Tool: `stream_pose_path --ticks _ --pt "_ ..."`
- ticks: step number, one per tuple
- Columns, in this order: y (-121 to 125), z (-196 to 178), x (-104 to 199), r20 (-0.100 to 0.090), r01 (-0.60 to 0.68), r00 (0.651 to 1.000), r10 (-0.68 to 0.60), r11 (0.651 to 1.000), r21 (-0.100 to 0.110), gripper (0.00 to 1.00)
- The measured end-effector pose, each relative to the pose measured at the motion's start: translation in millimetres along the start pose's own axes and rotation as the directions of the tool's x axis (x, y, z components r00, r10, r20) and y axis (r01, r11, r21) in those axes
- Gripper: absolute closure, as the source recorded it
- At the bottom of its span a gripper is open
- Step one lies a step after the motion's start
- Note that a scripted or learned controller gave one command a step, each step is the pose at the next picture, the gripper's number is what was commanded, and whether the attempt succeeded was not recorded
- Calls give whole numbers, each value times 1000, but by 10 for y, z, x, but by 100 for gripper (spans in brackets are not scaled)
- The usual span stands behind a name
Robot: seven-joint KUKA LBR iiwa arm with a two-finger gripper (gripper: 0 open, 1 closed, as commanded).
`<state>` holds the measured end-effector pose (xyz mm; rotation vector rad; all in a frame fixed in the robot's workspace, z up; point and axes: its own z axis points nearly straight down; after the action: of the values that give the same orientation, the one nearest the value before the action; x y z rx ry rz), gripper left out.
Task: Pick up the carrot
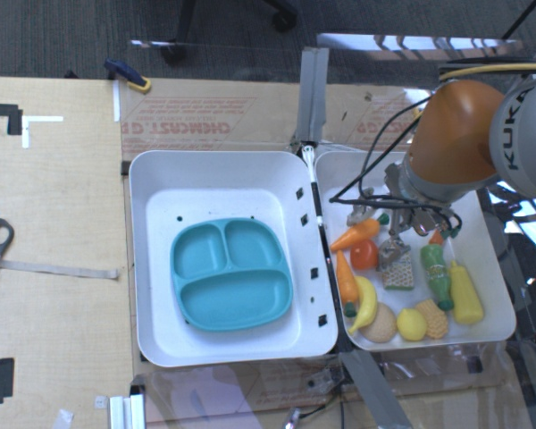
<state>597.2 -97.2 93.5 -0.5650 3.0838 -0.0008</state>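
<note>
tool (395, 250) low in the right bin (496, 266)
grip state unclear; carrot (355, 234) lies just left of it.

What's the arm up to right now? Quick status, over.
Gripper low in right bin, nothing seen held. Carrot just left of it, lying free. Tomato, second carrot crowd close.

A robotics lab (taped bench (54, 195), industrial arm (460, 132)).
</note>
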Motion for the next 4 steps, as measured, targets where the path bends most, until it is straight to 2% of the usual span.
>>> stream_pose_path --ticks 1,2,3,4 --pt "35 -9 73 1 -12 1000 12 1000 0 0" --pt "88 -12 222 1 -95 996 95 996 1 0" --pt "376 -7 880 -1 -9 1000 9 1000 0 0" --pt "398 -20 968 6 -134 991 134 991 4 0"
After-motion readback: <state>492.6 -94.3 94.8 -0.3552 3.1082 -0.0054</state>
